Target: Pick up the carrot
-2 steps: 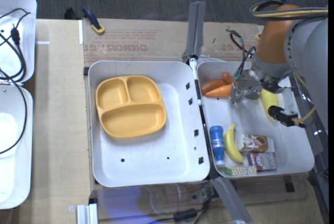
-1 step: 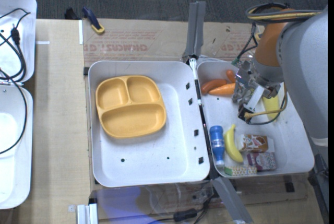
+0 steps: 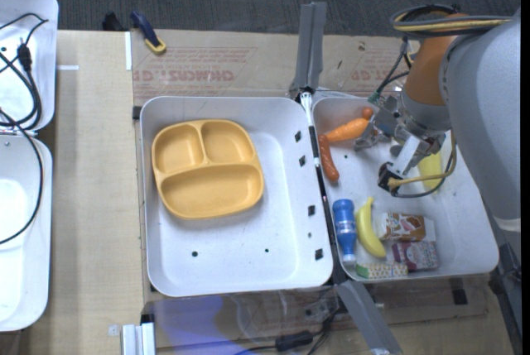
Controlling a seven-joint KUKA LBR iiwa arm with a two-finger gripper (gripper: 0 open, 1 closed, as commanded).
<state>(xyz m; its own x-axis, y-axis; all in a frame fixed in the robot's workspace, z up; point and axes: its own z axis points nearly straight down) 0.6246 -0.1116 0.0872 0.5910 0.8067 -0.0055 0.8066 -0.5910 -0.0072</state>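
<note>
The orange carrot (image 3: pixel 344 130) lies tilted in the upper left part of the right bin (image 3: pixel 472 213), its thin end pointing left toward the divider. My gripper (image 3: pixel 369 133) is down at the carrot's thick right end and covers part of it. A small orange bit shows just above the gripper. I cannot make out whether the carrot is gripped or only touched.
A reddish-orange sausage (image 3: pixel 329 159) lies just below the carrot along the bin's left wall. Further down are a blue bottle (image 3: pixel 344 227), a banana (image 3: pixel 368 227) and snack packets (image 3: pixel 406 239). A yellow item (image 3: pixel 431 167) sits under the wrist. The left bin (image 3: pixel 248 262) holds a yellow divided plate (image 3: pixel 207 167).
</note>
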